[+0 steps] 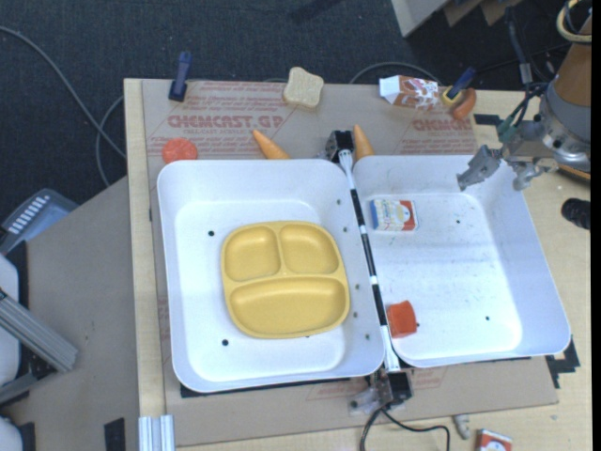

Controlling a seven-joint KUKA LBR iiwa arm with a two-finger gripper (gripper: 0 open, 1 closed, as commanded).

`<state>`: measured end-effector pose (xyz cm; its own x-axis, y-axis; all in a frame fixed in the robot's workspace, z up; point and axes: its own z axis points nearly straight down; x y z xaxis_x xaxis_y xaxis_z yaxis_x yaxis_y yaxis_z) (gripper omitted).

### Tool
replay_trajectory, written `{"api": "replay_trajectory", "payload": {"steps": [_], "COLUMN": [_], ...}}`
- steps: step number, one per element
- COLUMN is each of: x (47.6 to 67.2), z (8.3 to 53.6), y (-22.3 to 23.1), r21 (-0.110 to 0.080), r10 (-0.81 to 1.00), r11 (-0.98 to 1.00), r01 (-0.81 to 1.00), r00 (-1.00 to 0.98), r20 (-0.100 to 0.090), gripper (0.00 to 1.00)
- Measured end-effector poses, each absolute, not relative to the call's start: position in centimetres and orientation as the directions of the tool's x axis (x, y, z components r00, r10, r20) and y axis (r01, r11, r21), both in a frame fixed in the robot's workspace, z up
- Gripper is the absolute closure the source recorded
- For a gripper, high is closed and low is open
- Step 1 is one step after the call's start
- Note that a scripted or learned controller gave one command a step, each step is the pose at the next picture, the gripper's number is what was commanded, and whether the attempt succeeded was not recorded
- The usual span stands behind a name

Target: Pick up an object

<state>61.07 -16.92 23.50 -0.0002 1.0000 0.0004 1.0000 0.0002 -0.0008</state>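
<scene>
Two bins sit side by side on the table (pixel 150 365): the left bin (pixel 188 346) holds a divided plate (pixel 284 278) near its middle, while the right bin (pixel 526 289) holds a small carton (pixel 392 215) in its far left part and a small block (pixel 402 318) at its near left edge. Behind the bins, from left to right, lie a clip (pixel 179 75), a bread slice (pixel 303 86), a carrot (pixel 269 145) and a wrapped packet (pixel 409 91). The end effector (pixel 498 167) hangs over the right bin's far right corner.

Grey metal gripper (pixel 499 167) with 2 short angular fingers, under a rounded grey wrist with orange band above.
</scene>
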Motion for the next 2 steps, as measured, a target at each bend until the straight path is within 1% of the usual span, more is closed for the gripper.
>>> {"api": "replay_trajectory", "payload": {"steps": [1, 2], "x": [66.6, 63.9], "z": [11.3, 9.0], "y": [-12.0, -10.4], "r21": [-0.004, 0.013], "r10": [1.000, 1.000], "r11": [0.001, -0.001], "r01": [1.000, 1.000], "r00": [-0.001, 0.001], "r20": [0.002, -0.003], "gripper": [0.00, 0.00]}}
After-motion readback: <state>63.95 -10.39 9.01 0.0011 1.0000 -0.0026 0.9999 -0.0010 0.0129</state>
